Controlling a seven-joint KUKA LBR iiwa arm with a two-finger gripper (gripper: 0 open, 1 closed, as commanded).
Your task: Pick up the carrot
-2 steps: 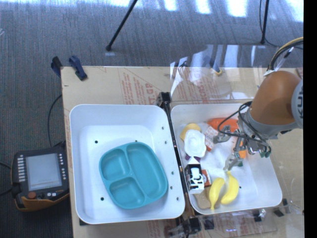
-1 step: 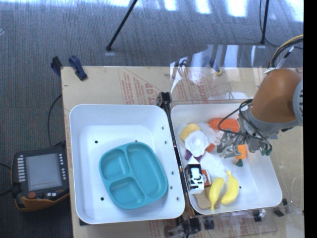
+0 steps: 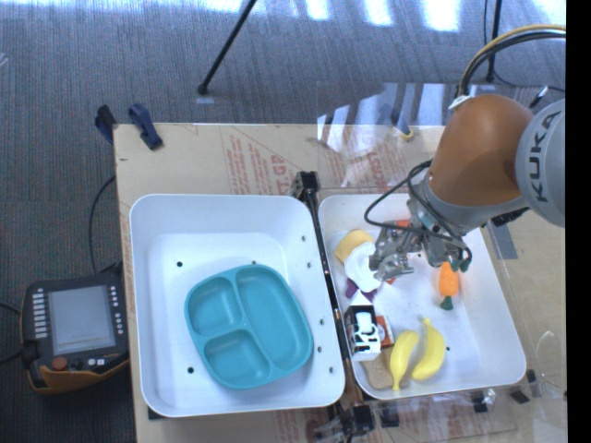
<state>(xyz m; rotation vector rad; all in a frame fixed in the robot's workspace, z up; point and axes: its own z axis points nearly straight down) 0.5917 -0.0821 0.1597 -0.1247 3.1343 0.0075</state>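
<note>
Metal-grey jaws [image 3: 395,258] hang low over the right bin [image 3: 489,349], in the right-centre of the frame, below the arm's [image 3: 480,155] orange band; whether they are released or clenched cannot be told from this slanted view, and nothing is seen between them. Just to the right of the jaws, apart from them, lies the carrot [image 3: 448,282], orange with a dark green stub at its lower end, resting on the bin floor. To the left of the jaws sit a pale yellow wedge-shaped piece [image 3: 352,245] and a white rounded piece [image 3: 360,268], close to the bin's left wall. Lower in the same bin lie two yellow bananas [image 3: 417,353] side by side, with a small black-and-white item [image 3: 366,330] and a tan slice [image 3: 377,373] to their left. The left bin [image 3: 157,220] holds a teal divided plate [image 3: 247,326]. Both bins rest on the brown counter [image 3: 231,155], and a handheld control pendant [image 3: 76,326] lies on the carpet at the frame's lower left.
</note>
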